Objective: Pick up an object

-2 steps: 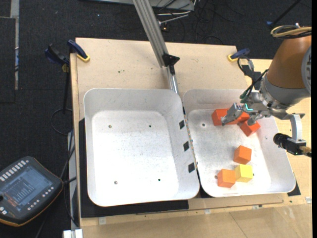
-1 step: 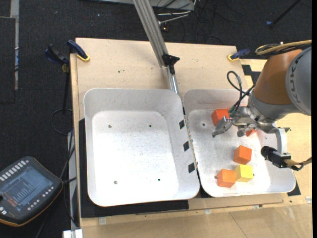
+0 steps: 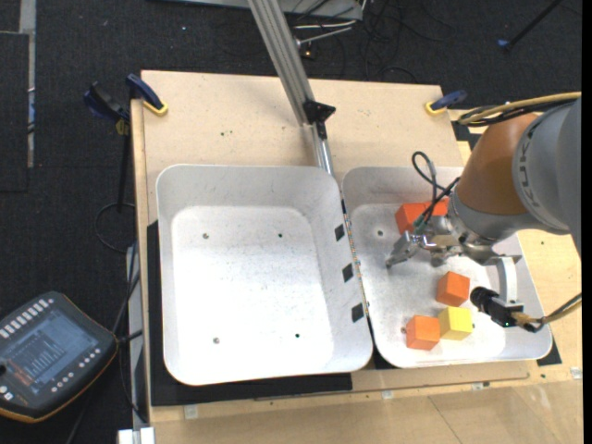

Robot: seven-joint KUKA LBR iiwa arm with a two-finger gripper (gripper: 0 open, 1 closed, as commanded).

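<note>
In the right bin (image 3: pixel 388 192), low over its floor, my jaws (image 3: pixel 407 248) hang at the end of my arm, which comes in from the right side of the table (image 3: pixel 240 118). They look spread apart, one thin finger slanting down and to the left toward the bin's middle, and nothing sits between them. I have hold of no object.

The nearest thing to me is the orange block (image 3: pixel 410 216) just above and behind my wrist, partly hidden by my cables, so I cannot tell whether I touch it. It lies up and slightly right of my fingertips, close in. Three more pieces lie lower in the bin: a second orange block (image 3: pixel 452 289) down and to the right, a yellow block (image 3: pixel 457 323) below that, and a third orange block (image 3: pixel 422 332) just beside the yellow one, the two seeming to touch.

All are squat cubes with no long axis to speak of, so my turn matters little. What matters, I judge, is the short shift up the bin to centre on the nearest block. The left bin (image 3: pixel 185 192) holds nothing for me.
</note>
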